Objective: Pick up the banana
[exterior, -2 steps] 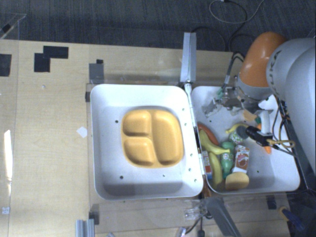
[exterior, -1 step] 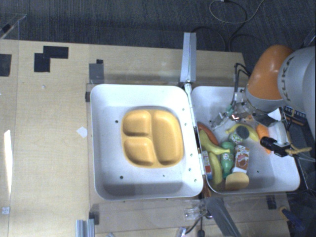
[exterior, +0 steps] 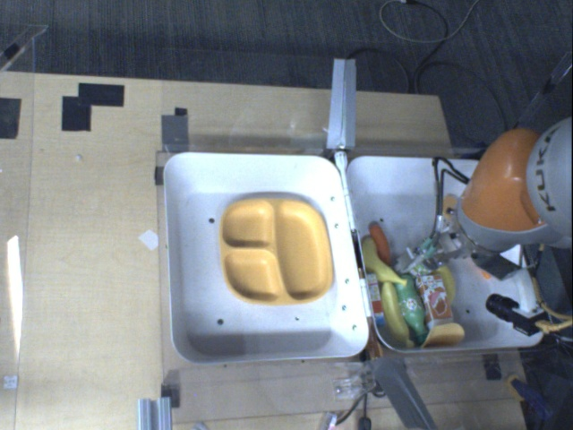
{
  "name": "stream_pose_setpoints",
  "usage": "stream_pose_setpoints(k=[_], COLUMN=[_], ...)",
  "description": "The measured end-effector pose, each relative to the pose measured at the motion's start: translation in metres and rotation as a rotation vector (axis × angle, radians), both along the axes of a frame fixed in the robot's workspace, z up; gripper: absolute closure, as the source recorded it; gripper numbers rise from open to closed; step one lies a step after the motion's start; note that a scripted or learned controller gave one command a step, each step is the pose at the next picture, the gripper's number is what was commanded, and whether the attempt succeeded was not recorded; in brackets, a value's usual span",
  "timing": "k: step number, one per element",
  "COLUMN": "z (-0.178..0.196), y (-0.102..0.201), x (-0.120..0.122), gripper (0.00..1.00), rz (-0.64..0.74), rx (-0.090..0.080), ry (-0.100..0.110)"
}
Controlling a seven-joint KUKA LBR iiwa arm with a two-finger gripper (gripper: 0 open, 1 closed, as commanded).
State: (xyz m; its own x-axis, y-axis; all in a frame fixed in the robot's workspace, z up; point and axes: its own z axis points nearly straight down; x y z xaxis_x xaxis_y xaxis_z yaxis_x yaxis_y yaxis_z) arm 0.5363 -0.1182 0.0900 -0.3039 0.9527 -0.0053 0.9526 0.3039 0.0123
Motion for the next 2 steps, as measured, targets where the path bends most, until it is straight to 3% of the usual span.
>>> stream_pose_setpoints(k=[1,2], z=[0.096,0.009], y=[0.054,0.029], x=[0.031,-0.019], gripper=[0.0,0.0], rz=[-0.235,-0.269], rx=[0.004,0.002], ry=[0.007,-0.003])
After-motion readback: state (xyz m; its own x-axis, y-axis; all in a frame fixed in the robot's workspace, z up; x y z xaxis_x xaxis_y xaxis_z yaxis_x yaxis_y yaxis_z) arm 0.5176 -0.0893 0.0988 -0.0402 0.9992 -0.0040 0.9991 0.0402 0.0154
